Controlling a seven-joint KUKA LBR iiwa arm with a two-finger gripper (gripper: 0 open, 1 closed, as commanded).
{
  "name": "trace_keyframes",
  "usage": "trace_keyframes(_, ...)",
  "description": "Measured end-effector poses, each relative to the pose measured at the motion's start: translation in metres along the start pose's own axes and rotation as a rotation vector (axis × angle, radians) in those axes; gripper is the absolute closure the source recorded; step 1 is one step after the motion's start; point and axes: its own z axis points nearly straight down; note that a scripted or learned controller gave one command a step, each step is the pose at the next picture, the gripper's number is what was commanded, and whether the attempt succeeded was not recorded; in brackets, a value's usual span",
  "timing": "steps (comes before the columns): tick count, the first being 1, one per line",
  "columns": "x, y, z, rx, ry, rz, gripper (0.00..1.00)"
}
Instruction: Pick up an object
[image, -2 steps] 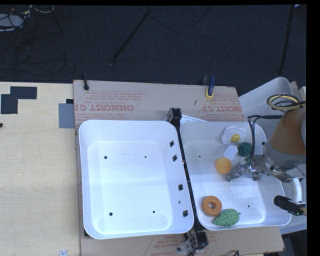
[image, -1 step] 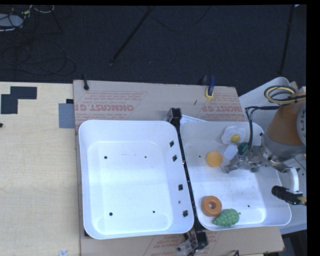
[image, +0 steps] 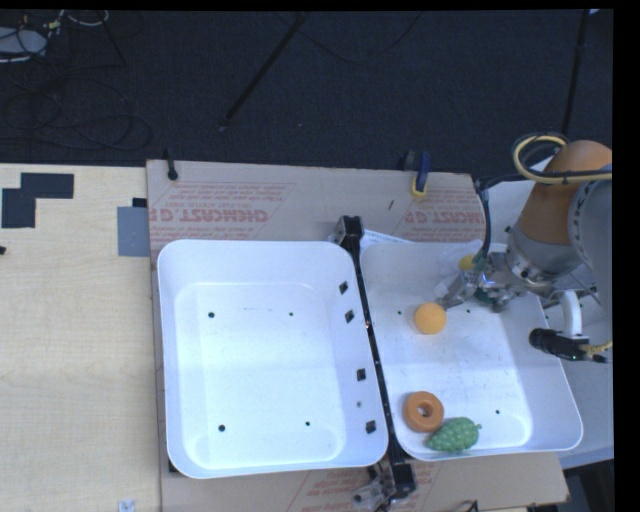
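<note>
An orange ball lies near the middle of the right bin. Toward that bin's front edge sits a brown ring-shaped donut, and a green bunch of grapes lies touching it on the right. My gripper hangs low over the right bin's back right part, a little to the right of and behind the ball. Nothing shows between its fingers. The arm comes in from the right with its orange band up high.
The left bin stands beside the right one, split from it by a black divider strip. Both rest on a cardboard sheet. A blue clamp sits at the cardboard's back edge. Cables trail at the arm's right.
</note>
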Motion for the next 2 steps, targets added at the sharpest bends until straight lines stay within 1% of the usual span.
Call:
trace_keyframes(1, 0.036, 0.007, 0.001, -0.018, -0.009, 0.001, 0.00)
trace_keyframes(2, 0.080, 0.008, 0.000, -0.021, -0.009, 0.001, 0.00)
